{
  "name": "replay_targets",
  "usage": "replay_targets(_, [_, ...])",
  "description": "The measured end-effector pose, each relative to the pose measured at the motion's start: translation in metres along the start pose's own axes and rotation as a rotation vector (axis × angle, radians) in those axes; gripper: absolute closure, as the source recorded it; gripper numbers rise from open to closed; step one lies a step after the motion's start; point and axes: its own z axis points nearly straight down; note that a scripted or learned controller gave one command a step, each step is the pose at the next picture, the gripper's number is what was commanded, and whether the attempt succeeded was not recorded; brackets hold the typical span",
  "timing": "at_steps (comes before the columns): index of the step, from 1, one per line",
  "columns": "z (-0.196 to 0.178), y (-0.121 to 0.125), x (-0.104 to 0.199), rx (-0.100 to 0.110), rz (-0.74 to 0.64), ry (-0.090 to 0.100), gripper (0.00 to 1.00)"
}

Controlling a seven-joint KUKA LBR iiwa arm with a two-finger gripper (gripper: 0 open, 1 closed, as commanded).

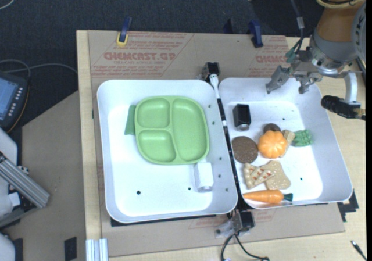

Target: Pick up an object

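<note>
My gripper [289, 84] hangs over the far edge of the right bin [331, 155], open, with nothing between its fingers. Below it in the bin lie a black can [242, 115], a round brown patty [244, 149], an orange pumpkin [272, 144] and a small green leafy piece [301, 137]. Toward the front are a pizza slice [254, 174], a piece of toast [278, 178] and a carrot [264, 197]. The black can is the nearest item, down and to the left of the gripper.
The left bin [116, 184] holds a green divided plate [171, 129] and a small white cup [203, 176]. A black clip [211, 70] sits where the bins meet at the back. Blue clamps [254, 32] hold the cardboard's far edge.
</note>
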Motion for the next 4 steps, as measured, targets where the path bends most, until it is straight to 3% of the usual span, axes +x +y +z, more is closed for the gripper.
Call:
replay_targets(1, [-0.01,0.003,0.0,-0.016,-0.003,-0.002,0.0])
replay_targets(3, [0.096,0.006,0.002,-0.009,-0.005,-0.001,0.0])
replay_targets(4, [0.1,0.006,0.003,-0.014,-0.004,-0.002,0.0])
